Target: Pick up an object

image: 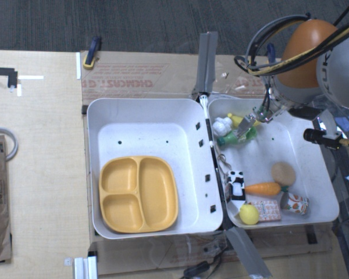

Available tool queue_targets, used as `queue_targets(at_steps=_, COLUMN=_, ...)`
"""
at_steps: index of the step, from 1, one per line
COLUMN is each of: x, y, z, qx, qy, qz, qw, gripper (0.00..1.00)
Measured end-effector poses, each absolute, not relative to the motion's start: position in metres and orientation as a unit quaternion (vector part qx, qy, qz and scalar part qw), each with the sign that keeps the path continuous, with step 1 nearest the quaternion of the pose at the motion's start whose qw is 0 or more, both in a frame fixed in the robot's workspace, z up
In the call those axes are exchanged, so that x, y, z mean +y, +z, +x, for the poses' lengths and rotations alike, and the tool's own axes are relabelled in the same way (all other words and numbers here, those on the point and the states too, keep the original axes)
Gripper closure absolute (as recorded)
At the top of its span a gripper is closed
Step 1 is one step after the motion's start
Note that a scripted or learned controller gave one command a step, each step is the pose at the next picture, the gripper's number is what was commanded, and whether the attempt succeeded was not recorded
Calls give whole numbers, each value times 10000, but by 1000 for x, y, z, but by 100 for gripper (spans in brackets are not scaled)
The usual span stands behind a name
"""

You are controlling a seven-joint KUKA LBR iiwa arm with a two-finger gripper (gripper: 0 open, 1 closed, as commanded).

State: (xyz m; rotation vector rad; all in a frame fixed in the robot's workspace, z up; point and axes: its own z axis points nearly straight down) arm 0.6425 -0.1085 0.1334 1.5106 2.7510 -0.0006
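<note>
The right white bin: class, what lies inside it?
Inside the right white bin: an orange carrot, yellow lemon, tan round ball and green-white toys beside the gripper, partly covered by it.

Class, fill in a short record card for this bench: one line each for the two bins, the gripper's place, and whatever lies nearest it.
left bin: holds a yellow divided tray
right bin: holds a carrot, a lemon, a brown round object, a small carton
gripper: low over the right bin's far left corner
nearest gripper: a green item and a white item
held: cannot tell
</note>
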Motion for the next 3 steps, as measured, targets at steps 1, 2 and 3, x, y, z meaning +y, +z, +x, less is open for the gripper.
queue_targets(at_steps=1, x=-115, y=174, z=561, qx=9162, qy=-1, qz=4007, qw=6, gripper=0)
queue_targets(at_steps=2, x=-97, y=140, z=495, qx=9083, qy=-4, qz=4184, qw=-8, gripper=0)
queue_targets(at_steps=3, x=-139, y=91, z=504, qx=7907, qy=-6, qz=6123, qw=-5, gripper=0)
